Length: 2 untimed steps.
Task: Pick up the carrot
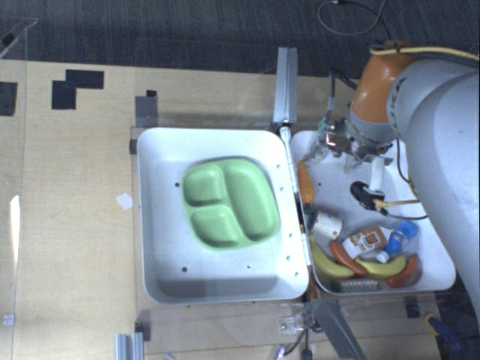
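One carrot (304, 184) lies along the right bin's (439, 273) left edge, with the gripper (330, 139) near the far left corner, open or closed I cannot tell.

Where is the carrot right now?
In the camera view, the carrot lies in the right-hand bin, along its left wall next to the divider, just beyond the small white cup.

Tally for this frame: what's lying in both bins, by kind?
Green divided plastic plate: 1
Orange carrot: 1
Yellow bananas: 2
Red sausages: 2
White cup: 1
Orange-and-white carton: 1
Blue-capped white bottle: 1
Total: 9
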{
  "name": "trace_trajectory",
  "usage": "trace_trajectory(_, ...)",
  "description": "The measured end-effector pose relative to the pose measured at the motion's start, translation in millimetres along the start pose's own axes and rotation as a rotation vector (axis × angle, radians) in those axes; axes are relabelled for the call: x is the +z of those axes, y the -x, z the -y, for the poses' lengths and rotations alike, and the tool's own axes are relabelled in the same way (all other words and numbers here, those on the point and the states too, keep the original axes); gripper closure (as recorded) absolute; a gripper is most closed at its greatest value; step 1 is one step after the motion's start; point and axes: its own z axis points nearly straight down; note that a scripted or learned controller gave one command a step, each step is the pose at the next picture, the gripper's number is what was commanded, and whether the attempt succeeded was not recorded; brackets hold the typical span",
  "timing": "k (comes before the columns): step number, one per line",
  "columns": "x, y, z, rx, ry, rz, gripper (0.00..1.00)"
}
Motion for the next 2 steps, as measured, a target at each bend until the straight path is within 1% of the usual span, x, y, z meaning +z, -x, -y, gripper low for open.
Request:
trace_trajectory(1,-12,-2,-3,-0.007,0.006,-0.001,1.0)
trace_trajectory(2,-1,68,11,-0.065,0.002,0.003,1.0)
